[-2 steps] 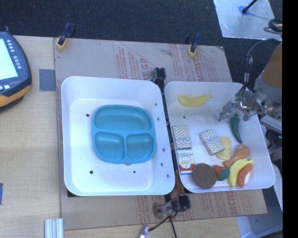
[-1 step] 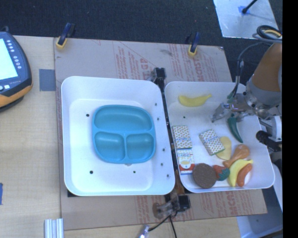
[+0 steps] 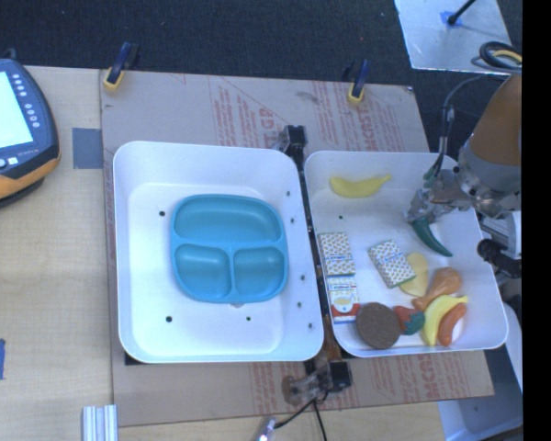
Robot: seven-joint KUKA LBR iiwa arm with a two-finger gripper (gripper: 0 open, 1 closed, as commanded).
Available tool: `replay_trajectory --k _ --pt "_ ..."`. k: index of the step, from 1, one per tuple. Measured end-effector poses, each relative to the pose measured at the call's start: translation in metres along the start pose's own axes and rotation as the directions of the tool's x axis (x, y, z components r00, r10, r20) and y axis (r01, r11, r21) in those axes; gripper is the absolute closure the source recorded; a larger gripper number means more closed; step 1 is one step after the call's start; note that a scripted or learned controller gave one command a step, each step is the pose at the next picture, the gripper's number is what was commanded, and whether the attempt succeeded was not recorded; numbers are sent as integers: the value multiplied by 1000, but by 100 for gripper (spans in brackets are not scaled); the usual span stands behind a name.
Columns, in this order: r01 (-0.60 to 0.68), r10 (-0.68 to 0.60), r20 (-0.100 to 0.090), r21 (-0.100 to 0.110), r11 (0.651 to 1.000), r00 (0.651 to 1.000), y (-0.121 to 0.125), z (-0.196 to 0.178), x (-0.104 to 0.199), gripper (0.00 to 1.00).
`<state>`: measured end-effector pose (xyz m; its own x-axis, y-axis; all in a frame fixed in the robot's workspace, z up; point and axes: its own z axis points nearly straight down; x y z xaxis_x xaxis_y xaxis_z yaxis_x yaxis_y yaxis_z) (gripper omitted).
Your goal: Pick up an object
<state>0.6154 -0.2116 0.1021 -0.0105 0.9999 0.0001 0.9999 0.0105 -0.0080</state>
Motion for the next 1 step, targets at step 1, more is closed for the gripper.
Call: replay_trajectory --k 1 --pt "-8 8 -1 -5 1000 1000 -46 -59 0 100"
